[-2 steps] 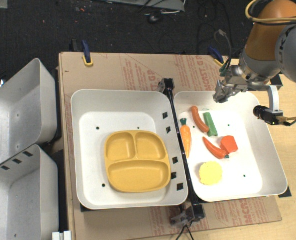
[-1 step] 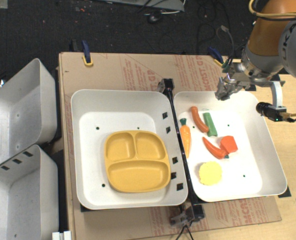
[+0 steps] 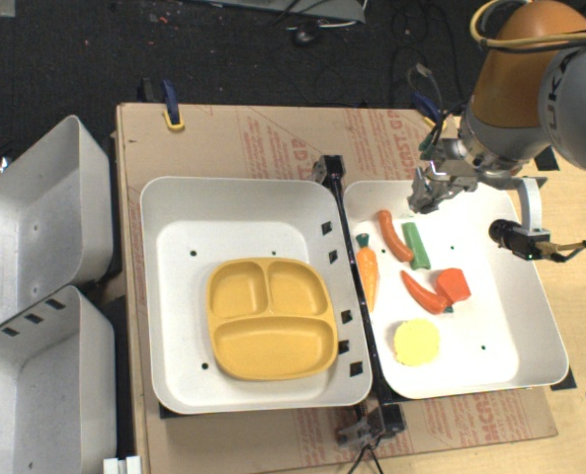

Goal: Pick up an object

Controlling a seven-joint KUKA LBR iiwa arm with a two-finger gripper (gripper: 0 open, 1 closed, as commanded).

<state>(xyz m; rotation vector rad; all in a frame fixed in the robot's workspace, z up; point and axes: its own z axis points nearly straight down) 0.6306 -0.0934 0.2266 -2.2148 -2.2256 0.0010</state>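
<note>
Left shallow white plastic bin (image 3: 164, 265) on the desk holds a yellow three-compartment plastic tray (image 3: 271, 317). Right white bin (image 3: 530, 334) holds a yellow disc (image 3: 416, 343), orange toy carrot (image 3: 368, 273), red pepper pieces (image 3: 423, 292) and green stick (image 3: 416, 246). Tool (image 3: 426, 194) hangs over the right bin's far edge, near the green stick; grip state cannot be told.

Robotics lab, from my remote seat.
I see loose cables (image 3: 411, 77) on dark carpet (image 3: 65, 57) behind the cardboard-topped bench (image 3: 263, 136).

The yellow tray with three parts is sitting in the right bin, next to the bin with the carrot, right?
Not quite. The camera view shows the yellow tray sitting in the left bin, not the right one. The rest is right: it has three parts, and the bin next to it, the right bin, holds the carrot.
</note>
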